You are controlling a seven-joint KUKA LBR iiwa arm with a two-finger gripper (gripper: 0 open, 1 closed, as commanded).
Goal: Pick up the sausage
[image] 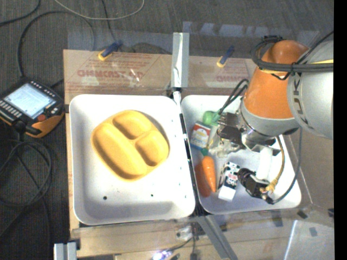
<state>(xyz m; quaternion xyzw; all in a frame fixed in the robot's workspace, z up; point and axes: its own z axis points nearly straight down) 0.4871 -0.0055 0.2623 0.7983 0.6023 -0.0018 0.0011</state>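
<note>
The sausage (pixel 205 176) is a stubby orange-brown piece lying lengthwise against the left wall of the right bin (pixel 290 199), near its front. My gripper (pixel 223 143) hangs under the grey and orange wrist over the middle of that bin. It is just to the right of the sausage and a little behind it, with a small gap between them. The wrist hides the gripper's tips, and nothing shows in its grasp.
A small red and green carton (pixel 200 135) and a green piece (pixel 210 116) lie behind the sausage. A white box with dark marks (pixel 230 179) sits just right of it. The left bin (pixel 81 199) holds a yellow divided plate (pixel 130 143). A divider wall separates the bins.
</note>
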